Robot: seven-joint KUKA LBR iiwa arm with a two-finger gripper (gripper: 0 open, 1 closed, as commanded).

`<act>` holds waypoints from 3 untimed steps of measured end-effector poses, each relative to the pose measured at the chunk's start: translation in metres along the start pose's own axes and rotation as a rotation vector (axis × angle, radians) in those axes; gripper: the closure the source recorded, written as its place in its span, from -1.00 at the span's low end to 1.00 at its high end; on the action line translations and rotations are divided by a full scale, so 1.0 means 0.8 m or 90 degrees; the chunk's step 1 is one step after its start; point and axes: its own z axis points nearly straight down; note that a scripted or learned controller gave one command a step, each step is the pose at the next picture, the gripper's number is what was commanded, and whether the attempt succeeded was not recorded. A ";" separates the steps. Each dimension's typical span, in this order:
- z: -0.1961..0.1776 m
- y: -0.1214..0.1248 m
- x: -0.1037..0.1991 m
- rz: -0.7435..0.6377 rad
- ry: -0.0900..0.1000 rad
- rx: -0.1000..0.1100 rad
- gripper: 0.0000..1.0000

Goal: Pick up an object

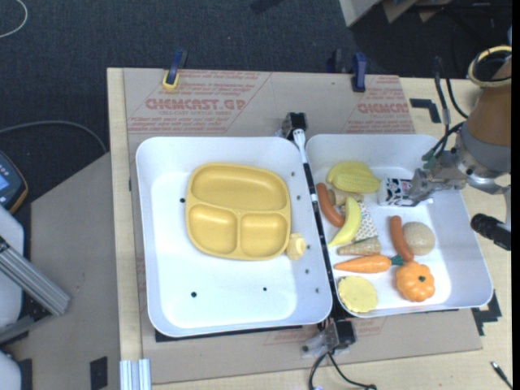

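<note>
Toy food lies heaped in the right bin (479, 287), which fits a picking task: everything the arm might take sits within its reach from the right. Nearest the claw (416, 187) is a small black-and-white patterned piece (396, 190), just beside its tip or touching it, and probably the piece being tried for. Whether the claw is spread or closed, and whether it has anything in it, cannot be told at this slant. Below that piece lie a red sausage (396, 236) against a pale round bun (419, 236), an orange pumpkin (415, 282) and a carrot (363, 264). Toward the bin's left wall are a banana (348, 223), a second sausage (329, 205), a yellow-green leafy piece (353, 177) and a pale yellow disc (357, 293). The left bin (162, 283) carries a yellow divided plate (238, 210), well apart from the arm. Both bins rest on a board clamped to the worktop (130, 218), likely so they keep their place under pushing.
</note>
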 end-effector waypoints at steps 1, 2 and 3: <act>-0.080 0.001 0.003 0.000 0.000 -0.001 1.00; -0.108 0.003 0.003 0.000 0.000 0.000 1.00; -0.119 -0.020 0.069 -0.003 0.004 0.005 1.00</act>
